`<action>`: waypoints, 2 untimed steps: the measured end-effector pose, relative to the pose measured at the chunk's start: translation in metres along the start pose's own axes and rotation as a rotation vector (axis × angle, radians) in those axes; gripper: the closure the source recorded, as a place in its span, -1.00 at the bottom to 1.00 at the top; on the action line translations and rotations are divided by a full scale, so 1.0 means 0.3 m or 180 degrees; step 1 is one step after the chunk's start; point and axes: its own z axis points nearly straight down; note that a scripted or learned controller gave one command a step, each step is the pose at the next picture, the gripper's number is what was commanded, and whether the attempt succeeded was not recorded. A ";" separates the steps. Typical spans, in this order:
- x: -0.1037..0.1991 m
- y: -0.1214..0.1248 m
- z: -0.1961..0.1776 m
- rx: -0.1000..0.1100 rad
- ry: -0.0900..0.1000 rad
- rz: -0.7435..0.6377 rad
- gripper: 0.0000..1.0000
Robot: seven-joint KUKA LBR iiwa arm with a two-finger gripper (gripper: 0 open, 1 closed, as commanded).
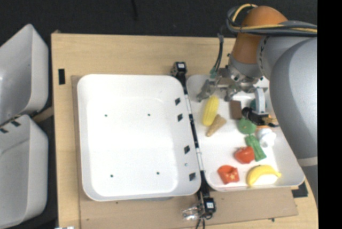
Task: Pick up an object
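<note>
Overhead, the arm (251, 36) reaches in from the right and hangs its gripper (218, 90) over the far end of the right bin (286, 172), fingers spread apart on either side of the upper end of the corn (210, 110); whether they touch it cannot be told. Just beside the corn on its near side lies a tan piece (216, 126), with a brown block (235, 110), green pieces (250, 137), two red pieces (236, 164) and a banana (262, 174) scattered toward the near right, while the left bin (128, 137) sits alongside.
</note>
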 end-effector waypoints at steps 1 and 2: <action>0.058 0.010 0.002 -0.0005 -0.0043 0.0005 -1.00; 0.060 0.022 -0.043 -0.0042 -0.0026 0.0007 1.00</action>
